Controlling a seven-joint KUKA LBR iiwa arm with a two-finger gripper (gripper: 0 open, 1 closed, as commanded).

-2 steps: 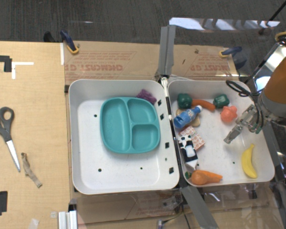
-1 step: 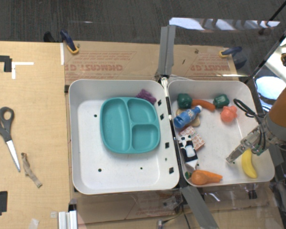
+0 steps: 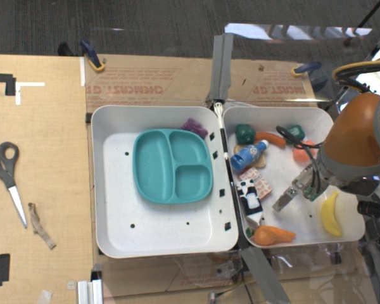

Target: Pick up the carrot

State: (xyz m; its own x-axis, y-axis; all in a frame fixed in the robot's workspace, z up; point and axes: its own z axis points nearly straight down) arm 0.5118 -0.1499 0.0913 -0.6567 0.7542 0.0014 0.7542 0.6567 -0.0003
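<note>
You see dark ribbed floor [image 3: 145,11] along top; light wood table [image 3: 38,170] at left, scissors [image 3: 6,176] lying on it; brown cardboard [image 3: 152,87] under bins; bright glare [image 3: 285,31] top right

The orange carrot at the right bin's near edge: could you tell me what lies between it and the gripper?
In the camera view, bare white bin floor separates the gripper from the orange carrot.

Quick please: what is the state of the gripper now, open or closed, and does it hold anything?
Gripper: cannot be told from this view; nothing is seen between its fingers. It hangs over the right bin, apart from the carrot.
</note>
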